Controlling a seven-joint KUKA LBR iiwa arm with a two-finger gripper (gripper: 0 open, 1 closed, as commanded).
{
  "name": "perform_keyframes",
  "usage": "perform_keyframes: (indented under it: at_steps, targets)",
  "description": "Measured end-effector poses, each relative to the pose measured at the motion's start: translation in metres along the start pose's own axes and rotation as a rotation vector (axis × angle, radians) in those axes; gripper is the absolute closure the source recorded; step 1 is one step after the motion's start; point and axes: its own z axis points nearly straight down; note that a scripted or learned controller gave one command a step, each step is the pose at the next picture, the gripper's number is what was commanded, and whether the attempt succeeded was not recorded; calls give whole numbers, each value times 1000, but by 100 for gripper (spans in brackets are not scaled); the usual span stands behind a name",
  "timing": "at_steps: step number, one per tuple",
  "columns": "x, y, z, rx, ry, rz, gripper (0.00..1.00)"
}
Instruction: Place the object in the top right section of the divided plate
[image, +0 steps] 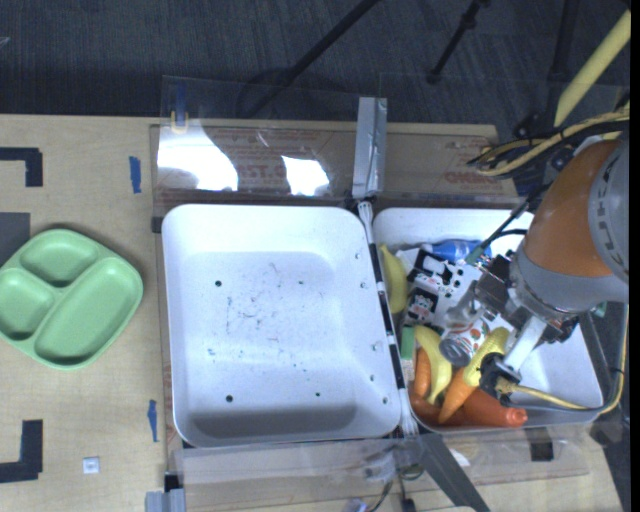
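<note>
The pincer (475, 315) hangs low over the heap in the right bin, at the end of the grey arm (585, 235) that reaches in from the right. Whether it is apart, together or clamped on anything cannot be told, since the wrist and the clutter mask it.

At far left, on the pale wooden surface (90, 170), lies the green divided plate (65, 298). It has two small sections on its far and left side and one large section on its near and right side. It rests well apart from the pincer and just beside the left bin (270, 320), a shallow white tray with scuffed flooring.

The right bin (565, 365) touches the left bin along a shared rim. Its left half holds a pile:
- a yellow banana-like piece (393, 280) against the left wall
- a black-and-white item (430, 275) beside it
- a blue item (455, 247) at the far side
- orange carrot-like pieces (455, 395) at the near side

The object to be placed is somewhere in this pile; which piece it is cannot be told.
</note>
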Motion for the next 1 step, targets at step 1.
perform_keyframes:
  at_steps: [1]
  targets:
    - [0,0,-6,6,-6,-2,100]
